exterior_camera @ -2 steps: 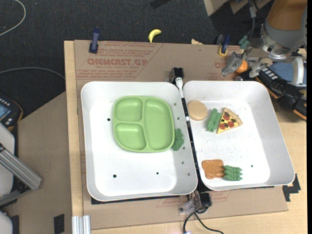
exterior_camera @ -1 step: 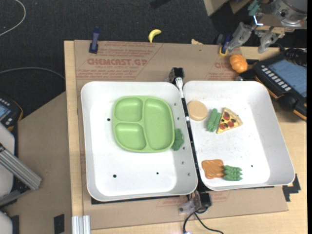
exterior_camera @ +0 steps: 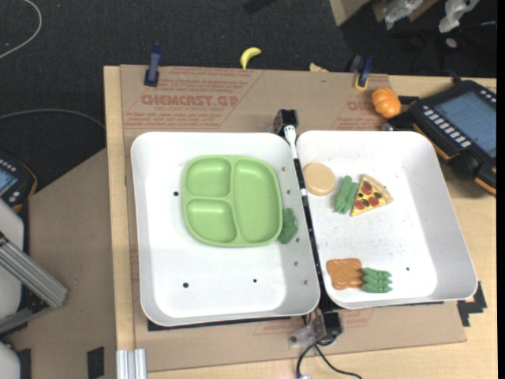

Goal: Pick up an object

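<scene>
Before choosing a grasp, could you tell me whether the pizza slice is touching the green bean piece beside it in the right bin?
Touching. The camera view shows the pizza slice with its left corner meeting the green bean piece, no white bin floor between them there.

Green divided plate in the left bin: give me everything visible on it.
The green divided plate is a light green, rounded-square tray that looks like matte plastic, with three compartments: two smaller ones stacked on the view's left and one long one on its right, split by raised ridges. All three look bare. It lies flat and upright in the upper middle of the left bin. A small dark green piece sits against its lower right corner, next to the bin's right wall.
</scene>
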Robot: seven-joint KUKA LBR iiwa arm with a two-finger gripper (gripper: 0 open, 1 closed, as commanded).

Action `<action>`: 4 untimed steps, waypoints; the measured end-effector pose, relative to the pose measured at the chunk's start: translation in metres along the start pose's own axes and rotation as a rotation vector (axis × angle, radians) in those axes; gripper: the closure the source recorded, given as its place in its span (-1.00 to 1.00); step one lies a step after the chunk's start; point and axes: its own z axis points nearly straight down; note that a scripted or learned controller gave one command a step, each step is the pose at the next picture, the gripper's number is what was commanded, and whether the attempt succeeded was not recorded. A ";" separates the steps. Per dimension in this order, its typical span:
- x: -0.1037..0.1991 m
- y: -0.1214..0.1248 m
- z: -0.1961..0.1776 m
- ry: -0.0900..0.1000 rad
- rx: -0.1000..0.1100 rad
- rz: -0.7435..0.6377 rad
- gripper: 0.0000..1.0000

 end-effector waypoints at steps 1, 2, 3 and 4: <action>-0.017 -0.059 -0.035 0.001 0.014 0.009 -1.00; -0.016 -0.056 -0.042 -0.002 0.014 0.006 1.00; -0.025 -0.093 0.042 0.002 0.029 0.009 1.00; -0.015 -0.130 0.116 0.003 0.030 0.008 1.00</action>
